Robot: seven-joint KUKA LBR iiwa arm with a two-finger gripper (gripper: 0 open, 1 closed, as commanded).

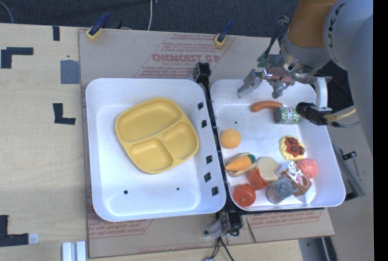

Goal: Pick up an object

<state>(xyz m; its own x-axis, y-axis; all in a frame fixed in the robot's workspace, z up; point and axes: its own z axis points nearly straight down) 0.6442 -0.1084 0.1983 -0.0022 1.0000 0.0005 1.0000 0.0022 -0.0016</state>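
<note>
My gripper hangs over the back of the right bin, open, with its two grey fingers spread wide and nothing between them. Just in front of it lies an orange-red sausage, and beside that a small green-labelled can. Further forward sit an orange ball, a carrot, a pizza slice, a tomato and a grey can.
The left bin holds a yellow divided plate. A black divider runs between the two bins. Several toy foods crowd the right bin's front right corner. The arm's orange band rises at the upper right.
</note>
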